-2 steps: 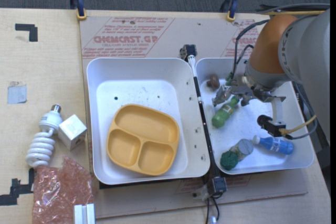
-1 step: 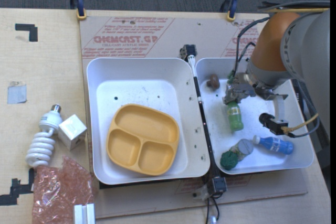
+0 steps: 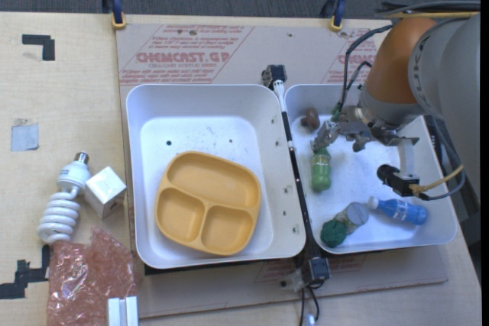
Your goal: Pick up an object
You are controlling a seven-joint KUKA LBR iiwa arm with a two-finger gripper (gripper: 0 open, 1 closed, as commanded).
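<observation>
My gripper (image 3: pixel 327 135) hovers just above the green bottle (image 3: pixel 321 170), its opening impossible to judge. I expect the bottle may roll aside if I descend off-centre.

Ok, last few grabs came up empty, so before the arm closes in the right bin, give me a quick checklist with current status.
1. Gripper inside the right bin: ok.
2. Gripper over a target: ok, it is just above the green bottle.
3. Finger opening: cannot tell.
4. Anything already held: cannot tell.
5. Neighbours clear of the bottle: ok, the brown object, blue bottle and green-grey object lie apart.
6. Height above the bottle: cannot tell.
</observation>
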